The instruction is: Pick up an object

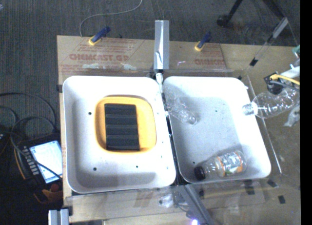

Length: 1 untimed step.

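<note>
A clear plastic bottle with a black cap and an orange-and-white label (222,164) lay on its side along the near wall of the right shallow white bin (217,131), long axis roughly left to right, cap to the left; its label was too small to read. A crumpled clear plastic bottle (179,110) lay by that bin's far-left wall, and another clear bottle (272,103) lay across the right rim, cap pointing left. The left white bin (78,136) held a rounded yellow tray (101,121) bearing a black ribbed block (122,126), and the brown board (105,55) beyond carried faded red print resembling "CHEMCAST".
</note>
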Available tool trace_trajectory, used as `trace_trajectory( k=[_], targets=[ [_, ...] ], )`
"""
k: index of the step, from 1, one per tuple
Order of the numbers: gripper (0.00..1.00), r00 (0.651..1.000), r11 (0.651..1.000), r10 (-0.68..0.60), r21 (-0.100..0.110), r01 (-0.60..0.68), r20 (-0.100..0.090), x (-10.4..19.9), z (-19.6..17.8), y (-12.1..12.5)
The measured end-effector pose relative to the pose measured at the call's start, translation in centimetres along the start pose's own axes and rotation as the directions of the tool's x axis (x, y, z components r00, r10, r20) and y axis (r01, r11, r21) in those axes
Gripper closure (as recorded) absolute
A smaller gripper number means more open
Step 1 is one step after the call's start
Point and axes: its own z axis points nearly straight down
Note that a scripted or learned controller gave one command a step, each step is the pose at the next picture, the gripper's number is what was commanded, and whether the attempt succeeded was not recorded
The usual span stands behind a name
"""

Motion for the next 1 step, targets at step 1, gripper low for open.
trace_trajectory(
  k=[1],
  targets=[
    [1.0, 1.0, 1.0, -0.001, 0.001, 0.001, 0.005, 0.01, -0.77, -0.04]
  ],
)
